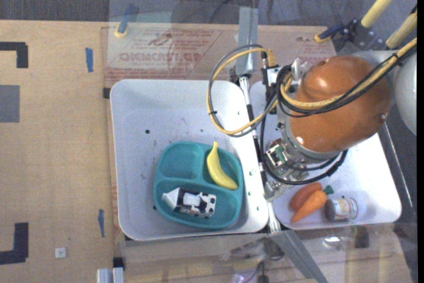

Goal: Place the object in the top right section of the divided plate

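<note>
The bench (53, 162) is light brown, with black marks and bits of blue tape on its left part. On it two shallow white bins stand side by side, touching along their inner walls. The left bin (132, 116) is wide and holds the divided plate. The right bin (391, 202) is partly covered by the arm.

The arm (338, 106) comes in from the right; its orange band hangs like a big round dome over the upper part of the right bin, close to the wall between the bins. Yellow and black cables loop from it over the upper right corner of the left bin. Below the orange band the wrist goes down to the jaws (273, 185), which are beside the wall between the bins, near the carrots. I cannot tell if the jaws are spread or pressed together, because the wrist and the cables hide them.

The divided plate (169, 172) is teal and lies in the lower right part of the left bin. The banana (219, 168) is yellow and lies in the top right section of the plate, tilted a little. A small black and white toy cow (191, 201) lies in the lower section.

In the right bin, two orange carrots (306, 202) lie near the lower wall, touching each other, and a small jar (342, 208) lies just beside them on the right.
</note>
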